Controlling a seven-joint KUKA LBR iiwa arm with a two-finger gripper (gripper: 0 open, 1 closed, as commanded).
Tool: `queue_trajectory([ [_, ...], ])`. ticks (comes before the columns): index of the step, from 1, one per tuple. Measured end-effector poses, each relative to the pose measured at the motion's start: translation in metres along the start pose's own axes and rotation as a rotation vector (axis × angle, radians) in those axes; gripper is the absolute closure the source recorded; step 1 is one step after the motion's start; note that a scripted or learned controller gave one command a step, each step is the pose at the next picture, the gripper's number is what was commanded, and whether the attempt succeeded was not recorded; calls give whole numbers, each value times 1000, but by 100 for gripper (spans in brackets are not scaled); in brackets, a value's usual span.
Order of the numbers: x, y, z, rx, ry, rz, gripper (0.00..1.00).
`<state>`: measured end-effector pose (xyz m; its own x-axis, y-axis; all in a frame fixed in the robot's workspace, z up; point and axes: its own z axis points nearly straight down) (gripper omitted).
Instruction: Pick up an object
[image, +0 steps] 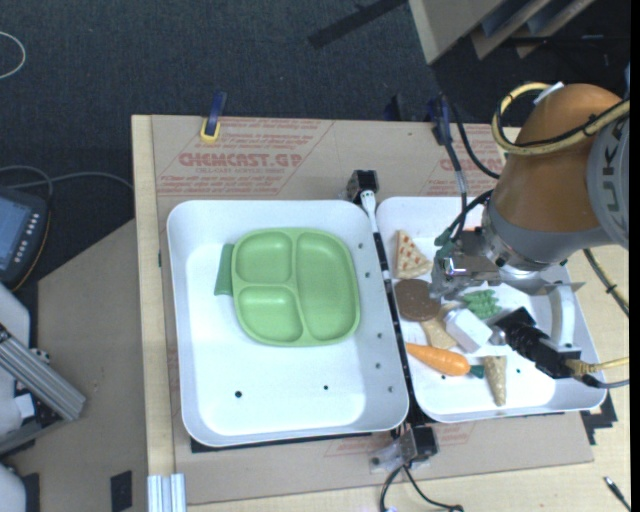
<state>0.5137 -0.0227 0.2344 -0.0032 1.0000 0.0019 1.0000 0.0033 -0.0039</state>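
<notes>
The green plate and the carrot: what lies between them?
In the camera view, between the green plate and the carrot lie bare bin floor and the two bins' adjoining rims.

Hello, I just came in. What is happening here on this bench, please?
A robot arm reaches into the right bin, over a pile of toy food: a pizza slice, a brown round piece, a carrot and a cone. Nothing looks lifted yet. The left bin holds a green divided plate.

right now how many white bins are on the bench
2. The left bin holds a green divided plate. The right bin holds the toy food, with the arm over it.
</notes>
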Motion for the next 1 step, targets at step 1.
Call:
queue_trajectory([
  [1, 19, 7, 6, -3, -1, 1, 100],
])
